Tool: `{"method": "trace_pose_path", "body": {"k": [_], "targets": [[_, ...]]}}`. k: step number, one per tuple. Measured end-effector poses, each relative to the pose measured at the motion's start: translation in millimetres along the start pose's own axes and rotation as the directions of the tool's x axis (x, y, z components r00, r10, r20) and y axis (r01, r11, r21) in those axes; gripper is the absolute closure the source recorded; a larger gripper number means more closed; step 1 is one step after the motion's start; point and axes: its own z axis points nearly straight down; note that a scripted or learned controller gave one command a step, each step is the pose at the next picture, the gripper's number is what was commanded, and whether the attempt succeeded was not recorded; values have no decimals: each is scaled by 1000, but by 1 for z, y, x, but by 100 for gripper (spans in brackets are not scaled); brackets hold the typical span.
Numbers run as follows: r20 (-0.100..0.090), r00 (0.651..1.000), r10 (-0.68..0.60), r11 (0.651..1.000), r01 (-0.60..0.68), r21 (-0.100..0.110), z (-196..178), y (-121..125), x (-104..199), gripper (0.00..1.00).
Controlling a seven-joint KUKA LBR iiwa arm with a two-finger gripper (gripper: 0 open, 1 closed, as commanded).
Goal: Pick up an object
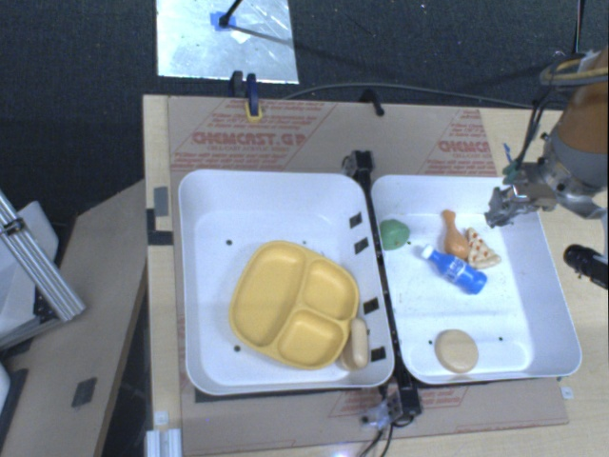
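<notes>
The nearest candidates for the pick form a cluster in the right white bin [561, 336]: an orange toy drumstick [455, 235], a small tan waffle-patterned wedge [482, 252] touching it, and a blue plastic bottle with a white cap [453, 268] lying on its side just beside both. This cluster is seen just to the left of and below the end effector [501, 208] in the camera view. Whether the end effector is spread or closed cannot be told, as it appears only as a small dark shape at the bin's far right part; nothing is seen to be held by it.

A clean grasp is judged to be easier on an isolated item than on the touching trio. A green rounded lump [395, 233] lies farther left, near the divider between the bins, and a flat tan disc [457, 350] lies well below, toward the near rim; each stands apart from its neighbours. If the cluster is chosen, the bottle should be taken across its narrow body, with the approach kept clear of the drumstick so that neither is nudged aside.

Farther off, in the left white bin [205, 255], a yellow compartment tray [295, 303] is set with a beige oval piece [357, 343] against its corner. Both bins rest on the counter [105, 246].
</notes>
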Motion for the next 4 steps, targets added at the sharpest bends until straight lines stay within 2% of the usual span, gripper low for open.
{"method": "trace_pose_path", "body": {"k": [1,2,3,4], "targets": [[-1,1000,0,1000,0,3,-18,1,0,100],[-3,1000,-4,1000,4,5,-2,-3,54,100],[-3,1000,-4,1000,4,6,9,-18,106,100],[-4,1000,-6,1000,6,4,1,-24,164,100]]}}
